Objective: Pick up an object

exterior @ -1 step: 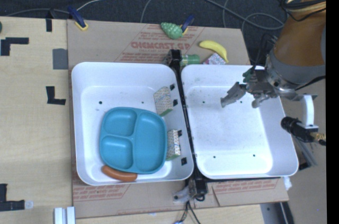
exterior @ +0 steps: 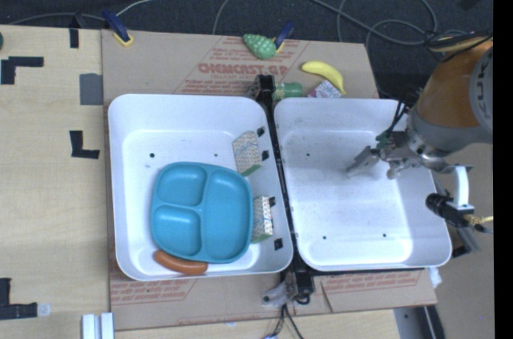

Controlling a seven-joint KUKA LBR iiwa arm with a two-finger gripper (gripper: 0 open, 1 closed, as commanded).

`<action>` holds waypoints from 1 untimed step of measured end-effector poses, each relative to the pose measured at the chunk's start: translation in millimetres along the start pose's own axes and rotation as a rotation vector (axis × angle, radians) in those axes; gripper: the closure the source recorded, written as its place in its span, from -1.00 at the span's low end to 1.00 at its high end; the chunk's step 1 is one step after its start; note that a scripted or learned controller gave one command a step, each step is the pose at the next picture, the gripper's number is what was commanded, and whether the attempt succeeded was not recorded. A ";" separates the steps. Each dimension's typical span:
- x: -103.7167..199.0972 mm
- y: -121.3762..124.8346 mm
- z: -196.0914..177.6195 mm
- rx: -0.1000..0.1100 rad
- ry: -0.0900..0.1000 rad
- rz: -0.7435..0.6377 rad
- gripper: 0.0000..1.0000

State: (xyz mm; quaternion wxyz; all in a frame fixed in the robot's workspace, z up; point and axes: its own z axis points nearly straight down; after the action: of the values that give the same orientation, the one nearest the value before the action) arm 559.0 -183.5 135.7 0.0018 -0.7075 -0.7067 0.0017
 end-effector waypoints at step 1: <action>74.9 54.6 48.9 -0.009 0.001 -0.004 -1.00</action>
State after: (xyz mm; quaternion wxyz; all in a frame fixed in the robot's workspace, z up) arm 613.5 -108.6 86.5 -0.0012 -0.7060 -0.7082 -0.0021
